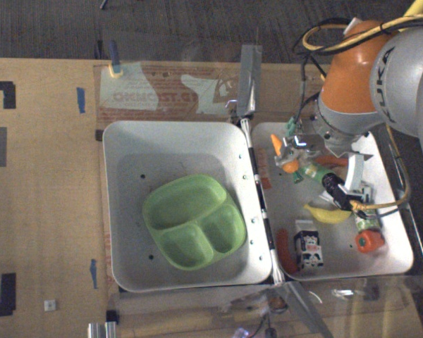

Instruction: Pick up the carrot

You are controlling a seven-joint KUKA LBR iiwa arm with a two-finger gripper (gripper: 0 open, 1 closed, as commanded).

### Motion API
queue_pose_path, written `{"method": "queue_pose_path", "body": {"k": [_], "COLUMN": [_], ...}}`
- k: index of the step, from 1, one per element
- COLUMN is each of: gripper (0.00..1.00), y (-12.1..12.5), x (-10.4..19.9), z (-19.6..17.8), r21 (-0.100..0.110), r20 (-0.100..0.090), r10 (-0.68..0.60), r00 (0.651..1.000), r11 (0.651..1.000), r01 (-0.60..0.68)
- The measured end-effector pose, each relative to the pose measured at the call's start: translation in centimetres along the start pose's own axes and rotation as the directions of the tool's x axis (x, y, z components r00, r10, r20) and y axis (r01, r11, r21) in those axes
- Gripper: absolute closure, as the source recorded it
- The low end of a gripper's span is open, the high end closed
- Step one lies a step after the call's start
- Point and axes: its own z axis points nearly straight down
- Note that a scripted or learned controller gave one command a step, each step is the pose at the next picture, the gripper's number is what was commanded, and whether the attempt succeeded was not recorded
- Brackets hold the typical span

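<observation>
The carrot (276, 144) is a small orange tapered piece in the right bin (402, 255), near its left wall at the back. My gripper (295, 146) hangs just to the right of it, very close or touching. The metal of the wrist covers what lies between them. A second orange bit (289, 166) shows right below the gripper; I cannot tell whether it belongs to the carrot.
The right bin also holds a green bottle (314, 172), a banana (328, 215), a black-and-white carton (309, 249), a red sausage (283, 249) and an orange-red piece (369, 240). A green divided plate (194, 222) lies in the left bin (127, 160).
</observation>
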Motion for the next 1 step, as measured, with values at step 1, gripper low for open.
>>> {"method": "queue_pose_path", "body": {"k": [1], "gripper": [1.00], "y": [0.86], "x": [0.18], "z": [0.02], "r21": [-0.002], "r20": [0.002], "r10": [-0.115], "r00": [0.993], "r11": [0.993], "r01": [0.115]}}
